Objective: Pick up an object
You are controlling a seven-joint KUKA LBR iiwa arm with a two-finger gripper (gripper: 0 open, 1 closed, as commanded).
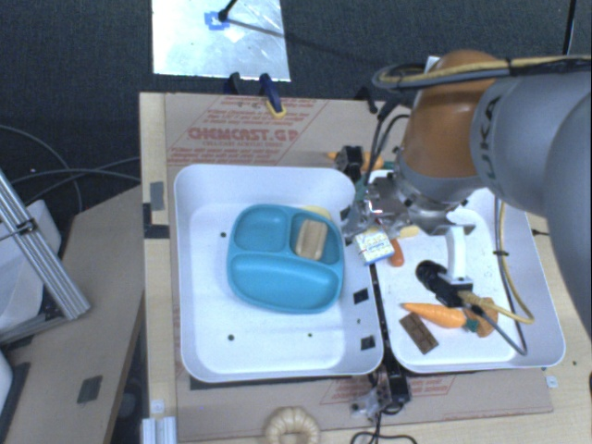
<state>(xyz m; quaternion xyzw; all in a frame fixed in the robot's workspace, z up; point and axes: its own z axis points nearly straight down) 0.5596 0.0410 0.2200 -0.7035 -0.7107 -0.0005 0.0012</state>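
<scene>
pincer (369,224) over rt bin (537,311) edge, carrot (435,314) inside

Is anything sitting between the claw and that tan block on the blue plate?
Nothing visible does. The claw hangs over the left white bin at its inner rim; the tan rectangular block lies beside it in the blue divided plastic plate, uncovered. A small blue and yellow printed packet lies near the claw, off that line.
</scene>
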